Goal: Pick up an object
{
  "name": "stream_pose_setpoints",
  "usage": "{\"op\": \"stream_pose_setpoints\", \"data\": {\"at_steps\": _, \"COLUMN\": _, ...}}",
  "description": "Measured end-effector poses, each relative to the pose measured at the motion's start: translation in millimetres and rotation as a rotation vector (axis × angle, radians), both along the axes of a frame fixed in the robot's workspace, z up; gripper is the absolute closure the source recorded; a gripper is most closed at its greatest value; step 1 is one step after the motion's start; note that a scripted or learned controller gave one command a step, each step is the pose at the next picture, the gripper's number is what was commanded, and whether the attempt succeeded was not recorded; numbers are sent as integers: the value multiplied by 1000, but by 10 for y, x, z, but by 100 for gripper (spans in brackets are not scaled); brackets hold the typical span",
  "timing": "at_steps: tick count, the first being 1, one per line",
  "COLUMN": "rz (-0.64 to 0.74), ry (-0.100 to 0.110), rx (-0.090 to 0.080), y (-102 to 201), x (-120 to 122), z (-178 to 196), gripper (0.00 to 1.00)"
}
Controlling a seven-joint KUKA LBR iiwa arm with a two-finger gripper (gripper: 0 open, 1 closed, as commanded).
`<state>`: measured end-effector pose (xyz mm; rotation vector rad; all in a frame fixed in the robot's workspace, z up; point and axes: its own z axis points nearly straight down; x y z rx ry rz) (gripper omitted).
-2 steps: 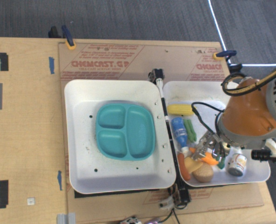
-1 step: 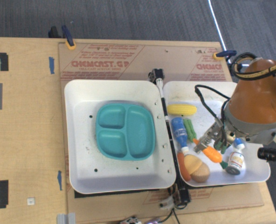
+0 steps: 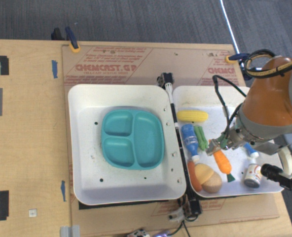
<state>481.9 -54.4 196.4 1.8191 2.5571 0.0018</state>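
nothing is in my grip yet, as far as i can judge, so the picking is still all ahead of me. my gripper (image 3: 218, 146) hangs low over the right bin (image 3: 220, 98), just at the top end of the carrot (image 3: 223, 162), which lies flat on the bin floor. whether my fingers are spread or closed i cannot tell from up here. near me lie the corn cob (image 3: 193, 115), the blue bottle (image 3: 189, 139), the green pod (image 3: 201, 137) and the brown potato (image 3: 209, 177). the left bin (image 3: 82, 147) holds a teal divided plate (image 3: 133, 138). left to do: close on something and lift it.
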Motion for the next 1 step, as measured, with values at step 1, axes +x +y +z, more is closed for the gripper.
{"op": "stream_pose_setpoints", "data": {"at_steps": 1, "rz": -576, "ry": 3, "rx": 1, "y": -146, "x": -27, "z": -122, "gripper": 100}}
